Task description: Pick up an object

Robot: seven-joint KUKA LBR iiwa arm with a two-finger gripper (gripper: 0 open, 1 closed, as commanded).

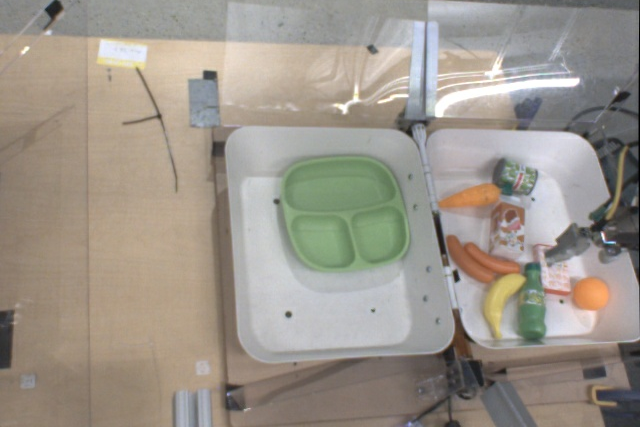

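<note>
I can read no words or numbers anywhere. The yellow-edged tag [122, 53] on the bench [100, 215] carries print too small to make out, and so do the labels on the can [515, 178], the small carton [508, 228] and the green bottle [532, 298].

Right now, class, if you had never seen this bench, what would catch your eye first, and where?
The green tray stands out, alone in the left bin. Next, the bright toy food crowded in the right bin: carrot, banana, orange and a green bottle.
</note>
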